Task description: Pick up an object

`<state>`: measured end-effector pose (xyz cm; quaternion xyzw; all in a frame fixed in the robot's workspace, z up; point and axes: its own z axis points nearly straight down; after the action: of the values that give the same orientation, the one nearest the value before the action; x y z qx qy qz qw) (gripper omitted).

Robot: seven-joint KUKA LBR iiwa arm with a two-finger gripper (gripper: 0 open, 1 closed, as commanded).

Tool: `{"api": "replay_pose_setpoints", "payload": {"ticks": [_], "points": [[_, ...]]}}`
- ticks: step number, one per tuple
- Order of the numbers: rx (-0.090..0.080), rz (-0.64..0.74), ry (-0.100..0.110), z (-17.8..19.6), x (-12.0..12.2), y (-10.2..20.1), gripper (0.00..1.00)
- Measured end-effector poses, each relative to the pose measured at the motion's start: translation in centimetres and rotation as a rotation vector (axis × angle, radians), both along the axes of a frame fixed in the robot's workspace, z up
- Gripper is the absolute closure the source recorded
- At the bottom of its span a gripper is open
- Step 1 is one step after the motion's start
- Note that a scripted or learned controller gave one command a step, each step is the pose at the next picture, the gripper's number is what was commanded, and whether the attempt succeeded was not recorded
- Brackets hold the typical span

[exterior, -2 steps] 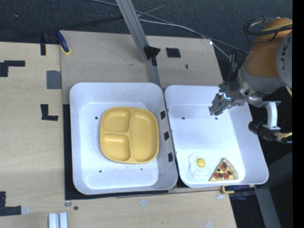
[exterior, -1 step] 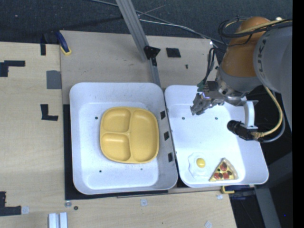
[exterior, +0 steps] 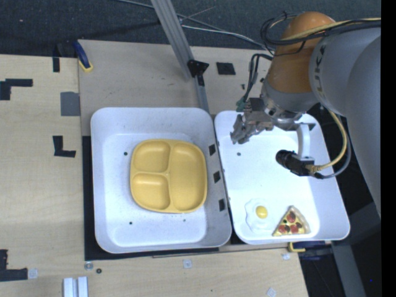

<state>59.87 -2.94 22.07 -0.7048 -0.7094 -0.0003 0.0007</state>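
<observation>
A yellow three-compartment plate (exterior: 168,176) lies in the middle of the left bin (exterior: 111,129). In the right bin (exterior: 272,184), a toy fried egg (exterior: 257,214) and a toy pizza slice (exterior: 291,223) rest side by side near the front edge. My gripper (exterior: 242,132) hangs over the far left corner of the right bin, well away from the egg and the pizza slice. Nothing shows between its fingers.
A slanted metal pole (exterior: 176,33) rises behind the bins. The arm's wrist and cables (exterior: 303,159) hang over the right bin's far half. Black tape marks sit on the bench at the left.
</observation>
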Motion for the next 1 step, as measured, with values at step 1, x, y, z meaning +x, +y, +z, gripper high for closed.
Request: {"api": "replay_pose_setpoints", "payload": {"ticks": [1], "points": [[-0.001,-0.001,0.001,-0.81,1.64,5.07,1.0]]}}
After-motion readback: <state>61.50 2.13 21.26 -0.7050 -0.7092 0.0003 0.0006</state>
